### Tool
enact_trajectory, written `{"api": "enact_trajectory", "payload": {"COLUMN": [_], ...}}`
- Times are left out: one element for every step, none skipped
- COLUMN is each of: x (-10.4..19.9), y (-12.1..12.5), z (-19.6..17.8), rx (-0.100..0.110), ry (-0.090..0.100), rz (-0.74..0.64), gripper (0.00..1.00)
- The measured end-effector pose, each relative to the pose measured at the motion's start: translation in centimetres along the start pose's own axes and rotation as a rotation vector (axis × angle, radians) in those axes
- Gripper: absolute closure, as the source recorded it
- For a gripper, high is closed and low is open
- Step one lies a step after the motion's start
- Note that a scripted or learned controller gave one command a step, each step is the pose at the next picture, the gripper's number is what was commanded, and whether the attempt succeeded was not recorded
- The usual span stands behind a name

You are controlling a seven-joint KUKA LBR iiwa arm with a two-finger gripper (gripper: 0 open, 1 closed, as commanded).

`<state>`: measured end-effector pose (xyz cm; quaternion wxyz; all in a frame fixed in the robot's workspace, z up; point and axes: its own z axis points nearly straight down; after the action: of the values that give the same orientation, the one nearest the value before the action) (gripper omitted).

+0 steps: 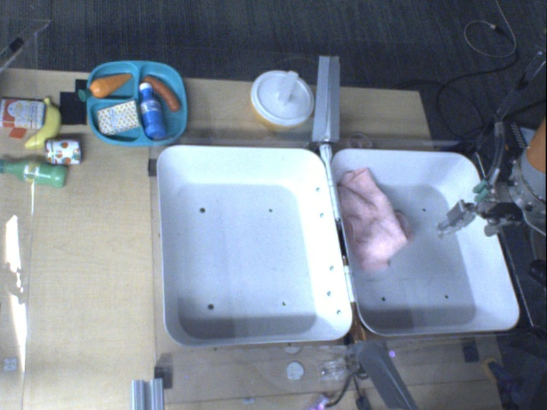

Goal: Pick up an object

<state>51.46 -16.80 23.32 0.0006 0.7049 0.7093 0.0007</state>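
A crumpled pink cloth (373, 219) lies in the left half of the right white bin (444, 306), close to the wall it shares with the left bin. My gripper (460, 215) hangs over the right side of that bin, about a hand's width to the right of the cloth and apart from it. The grey arm with its orange band (537, 148) comes in from the right edge. Nothing shows in the gripper.
The left white bin (248, 314) sits beside the right one. Behind the bins stand a white lidded cup (282, 99) and a blue divided tray (137, 102) of toy food. A banana (44, 126), a small can (62, 151) and a green bottle (34, 172) lie at far left.
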Motion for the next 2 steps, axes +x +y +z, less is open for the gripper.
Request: {"api": "enact_trajectory", "payload": {"x": [-2.4,2.6], "y": [0.3,4.0], "z": [-0.8,9.0], "rx": [-0.001,0.001], "ry": [-0.001,0.0], "rz": [-0.124,-0.168], "gripper": [0.0,0.0]}}
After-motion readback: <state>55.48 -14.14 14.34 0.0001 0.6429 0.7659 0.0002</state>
